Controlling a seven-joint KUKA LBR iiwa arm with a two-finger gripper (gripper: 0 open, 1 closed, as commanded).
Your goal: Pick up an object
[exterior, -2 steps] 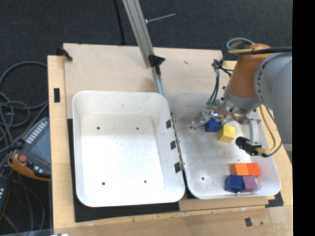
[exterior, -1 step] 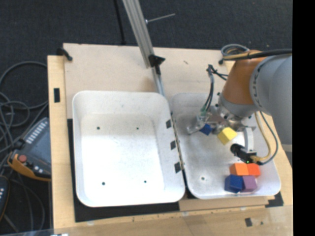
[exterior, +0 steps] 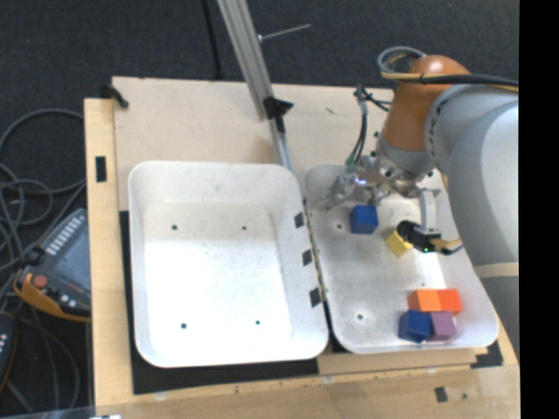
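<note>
The blue block (exterior: 416, 326), purple block (exterior: 445, 325) and orange block (exterior: 435, 300) clustered well below the tool (exterior: 356, 184). Another blue cube (exterior: 363, 219) lay just beneath the tool, nearest for grasping; its grip state I cannot tell.

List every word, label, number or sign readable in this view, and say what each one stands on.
None can be read.
The handheld controller left of the bench has rows of keys, too small and blurred to make out.
The blocks in the right bin, including the blue block and the orange block, show plain faces without print.
</note>
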